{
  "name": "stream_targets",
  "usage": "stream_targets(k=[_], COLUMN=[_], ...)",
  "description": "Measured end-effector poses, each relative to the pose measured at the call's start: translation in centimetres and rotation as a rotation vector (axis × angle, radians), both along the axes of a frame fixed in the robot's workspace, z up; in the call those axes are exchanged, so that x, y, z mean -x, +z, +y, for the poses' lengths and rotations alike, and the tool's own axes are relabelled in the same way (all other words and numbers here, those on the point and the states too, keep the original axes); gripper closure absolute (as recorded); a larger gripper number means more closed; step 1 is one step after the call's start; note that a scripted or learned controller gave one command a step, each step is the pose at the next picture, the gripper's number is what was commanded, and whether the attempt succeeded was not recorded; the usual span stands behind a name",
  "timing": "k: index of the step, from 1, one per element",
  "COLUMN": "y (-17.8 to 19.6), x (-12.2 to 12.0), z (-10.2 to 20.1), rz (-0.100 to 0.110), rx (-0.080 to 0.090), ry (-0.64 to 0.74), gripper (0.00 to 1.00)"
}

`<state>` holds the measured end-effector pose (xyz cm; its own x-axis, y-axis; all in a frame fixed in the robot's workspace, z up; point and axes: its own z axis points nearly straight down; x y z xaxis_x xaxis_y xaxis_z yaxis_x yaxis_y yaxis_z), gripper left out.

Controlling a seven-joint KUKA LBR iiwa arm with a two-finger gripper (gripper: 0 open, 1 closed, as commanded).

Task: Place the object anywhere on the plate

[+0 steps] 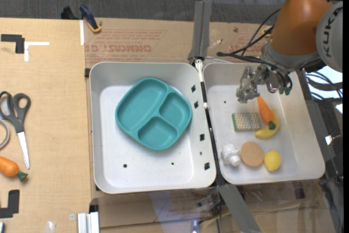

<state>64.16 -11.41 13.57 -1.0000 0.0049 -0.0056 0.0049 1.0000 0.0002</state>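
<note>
A teal plate (154,112) with three compartments lies in the left white bin (103,172). Nothing rests on it. In the right bin (218,90) an orange toy carrot (265,109) lies tilted, with a yellow banana (268,130) just below it. My gripper (247,93) hangs over the upper middle of the right bin, just left of the carrot's top end. I see nothing held in it. The arm's orange band (297,19) sits above it at the right.
Also in the right bin are a green-edged grater-like block (246,121), a white garlic-like piece (230,155), a round tan disc (252,154) and a yellow lemon (272,160). Scissors (16,120) and another carrot (9,167) lie on the wooden board at the left.
</note>
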Motion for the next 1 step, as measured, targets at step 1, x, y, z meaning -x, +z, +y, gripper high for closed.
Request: stream_targets(k=[1], y=[-4.12], x=[-1.01], z=[-5.98], rz=[-0.002], rx=[0.002], ry=[0.192], gripper=[1.0])
